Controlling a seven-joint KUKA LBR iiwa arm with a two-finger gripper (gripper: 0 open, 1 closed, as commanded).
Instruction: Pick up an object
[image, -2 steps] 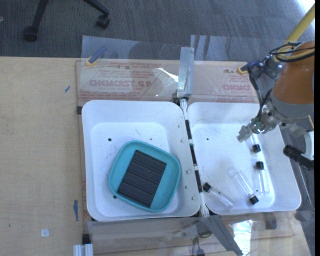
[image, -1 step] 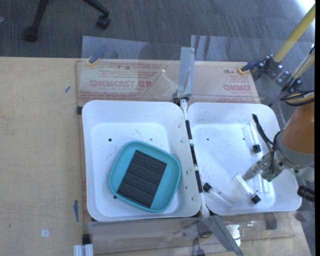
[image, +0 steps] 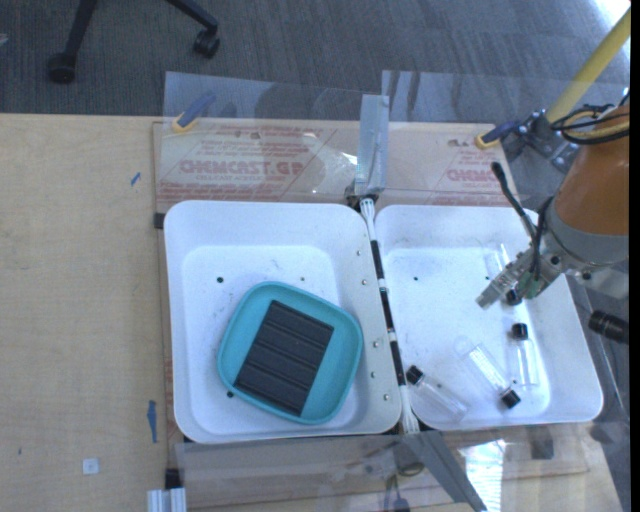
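1. This is a robotics lab or test room with an office-style floor, not a home.
2. The landmark is the light wooden worktop (image: 80, 300): on it sit two shallow white bins (image: 190, 235), side by side.
3. Behind the bins, clear plastic sheets (image: 260, 160) printed with a maker's name are taped down.
4. Beyond the worktop's far edge lies grey carpet (image: 300, 40), with the castored base of an office chair (image: 205, 42).
5. At the worktop's right side stands a grey and orange robot arm (image: 590, 190) with cables.

My one camera: fixed above the surface (image: 70, 300), looking down at a slant from moderate height, taking in both the left bin (image: 190, 235) and right bin (image: 430, 235), with floor along the top edge.
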